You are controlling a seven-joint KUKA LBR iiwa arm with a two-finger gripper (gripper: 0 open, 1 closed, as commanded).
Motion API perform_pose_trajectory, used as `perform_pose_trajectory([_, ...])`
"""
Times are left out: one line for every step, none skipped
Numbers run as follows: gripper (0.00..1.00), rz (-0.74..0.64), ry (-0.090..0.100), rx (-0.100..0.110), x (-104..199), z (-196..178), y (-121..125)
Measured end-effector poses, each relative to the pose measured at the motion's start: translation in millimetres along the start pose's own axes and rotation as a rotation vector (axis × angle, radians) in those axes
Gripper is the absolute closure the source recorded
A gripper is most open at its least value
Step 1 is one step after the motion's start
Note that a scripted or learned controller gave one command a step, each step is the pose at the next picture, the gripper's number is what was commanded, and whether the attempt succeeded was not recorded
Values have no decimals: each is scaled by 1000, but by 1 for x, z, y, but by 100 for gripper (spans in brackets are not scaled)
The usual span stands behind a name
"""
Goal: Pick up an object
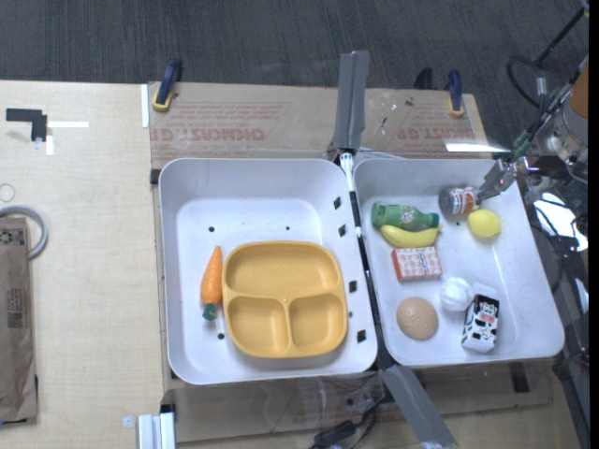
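Left bin (178, 251) carries a carrot (211, 279) beside the yellow tray (284, 297). Over in the right bin (538, 279), the end effector (487, 193) sits at the small can (459, 201); I cannot tell its grip. Judging this the reach: closing, then lifting, comes next.

Counts: 2 shallow white plastic bins (178, 251). 1 orange toy carrot (211, 279), 1 yellow 3-compartment plastic tray (283, 297). 1 each: green bottle (404, 216), yellow banana (409, 237), lemon (484, 224), small can (458, 200).

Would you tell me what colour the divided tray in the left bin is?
Yellow-orange, plain; the divided tray shows best in the camera view.
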State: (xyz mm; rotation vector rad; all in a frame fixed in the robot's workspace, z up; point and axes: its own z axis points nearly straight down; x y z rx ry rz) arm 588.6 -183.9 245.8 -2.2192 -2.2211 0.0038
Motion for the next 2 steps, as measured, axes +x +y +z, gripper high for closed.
perform_pose_trajectory([100,-2,-1,1,-1,-9,0])
perform_pose_trajectory([100,181,-2,-2,47,-69,66])
